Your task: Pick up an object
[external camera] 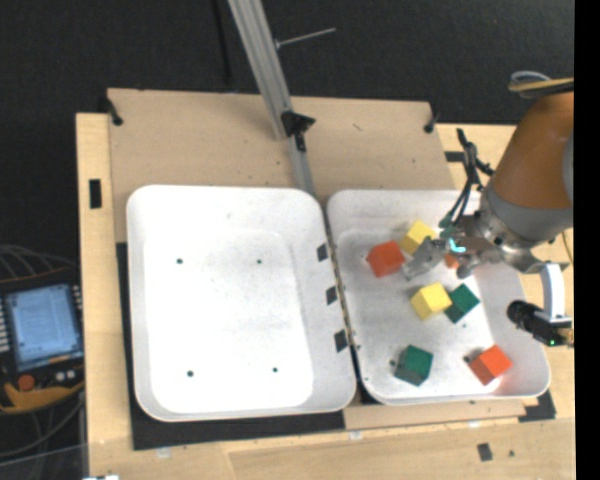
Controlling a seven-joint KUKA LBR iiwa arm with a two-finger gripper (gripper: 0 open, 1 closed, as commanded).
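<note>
Six blocks, one crowded corner

Six small blocks lie in the right bin (380,393), and the hand (432,259) hangs low among the upper cluster. It sits between the orange block (384,259) to its left and the upper yellow block (417,236) just above it; whether it is open, closed or gripping anything I cannot tell, since the metal parts blur together at that spot.

Crowding is the likely trouble. The orange and yellow blocks lie so near the hand that a descent could land on an edge and shove one aside rather than straddle it. A nudged block would probably slide freely on the smooth white floor of the bin. The lower yellow block (431,300) touches a dark green block (463,302), so a reach there risks catching both or neither.

All the blocks look like hard, matte cubes with crisp corners, flat faces good for pinching if met squarely. Another green block (414,364) and an orange-red one (489,364) sit apart near the front rim, with more room around them. The left bin (145,268) is the same shallow white plastic, rounded at the corners, on a pale wooden bench (200,128).
</note>
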